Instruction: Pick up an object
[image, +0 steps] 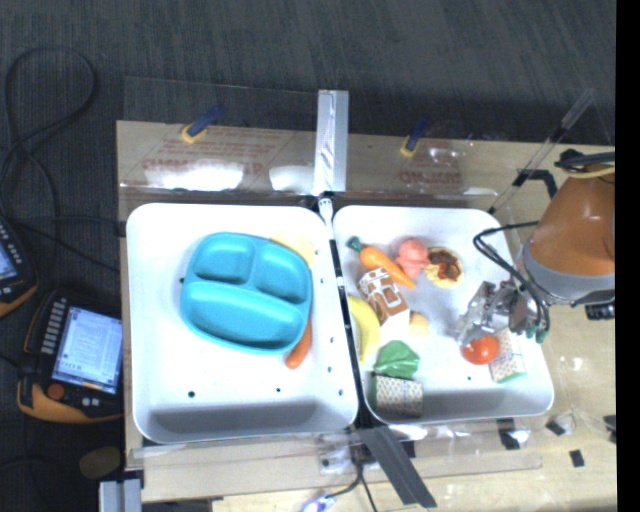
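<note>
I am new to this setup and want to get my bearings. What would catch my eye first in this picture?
The big blue tray lies upside down in the middle of the left bin, with an orange carrot-like piece peeking out at its lower right edge. The right bin holds a heap of small toy foods, among them a carrot and a yellow banana. The tool hangs just above a red tomato near that bin's right side.

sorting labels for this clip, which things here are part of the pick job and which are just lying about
In the job:
gripper, low in the right bin
red tomato just below it
carrot, banana, green toy in the same bin

Lying about:
blue tray in the left bin
handheld screen off the bench
</note>
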